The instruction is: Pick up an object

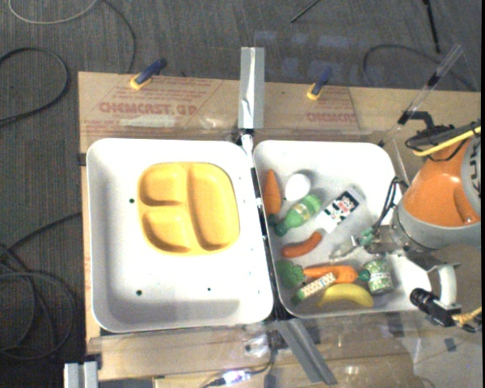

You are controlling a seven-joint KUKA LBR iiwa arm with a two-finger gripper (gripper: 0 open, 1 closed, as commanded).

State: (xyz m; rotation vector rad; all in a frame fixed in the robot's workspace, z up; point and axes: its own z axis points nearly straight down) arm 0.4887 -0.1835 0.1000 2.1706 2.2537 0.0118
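Printed red lettering on the brown cardboard sheet (158, 107) behind the two white bins reads roughly "CHEMCAST GP". The left white bin (113, 241) holds a yellow compartmented plastic tray (188, 206). The right white bin (372, 158) holds toy food — an orange carrot (271, 192), a green bottle (299, 213), a yellow banana (347, 296) — and a white carton (339, 208) with unreadable print. The gripper (370, 245) hangs above the bin's right side; its state cannot be told.
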